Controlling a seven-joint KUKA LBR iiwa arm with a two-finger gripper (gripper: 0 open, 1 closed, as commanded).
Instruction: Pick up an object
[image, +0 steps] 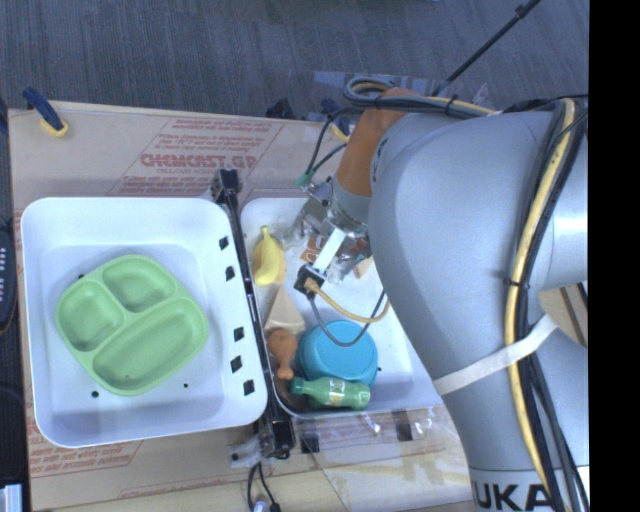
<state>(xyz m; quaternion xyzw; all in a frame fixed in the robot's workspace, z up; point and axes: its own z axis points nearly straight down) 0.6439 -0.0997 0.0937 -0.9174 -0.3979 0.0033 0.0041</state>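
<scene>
1. Camera view, the bins: the left bin (40, 230) carries one green plate (132, 322), lying flat near its middle. The right bin (418, 382) carries everything else, and the arm (470, 250) covers that bin's right side.

2. Camera view, the candidates: a banana (267, 258) lies along the right bin's left wall, toward the far corner. Just nearer than it sits a pale wedge (285, 310). A blue bowl (338, 352) stands toward the near edge, and a green bottle (333, 392) lies on its side against the bowl's near side.

3. Camera view, the gripper (322, 232): it is down in the far part of the right bin, just beside the banana and beyond the bowl. You cannot tell whether it is spread or closed, because the wrist hardware hides its tip, and nothing is plainly seen in its grasp.

4. The step, as you should judge it: this looks like the reach or the grasp attempt, with no object lifted yet.

5. The next move: the banana seems the likeliest target. You need the gripper centred across its narrow width, then a firm closing and a straight lift clear of the bin wall.
</scene>
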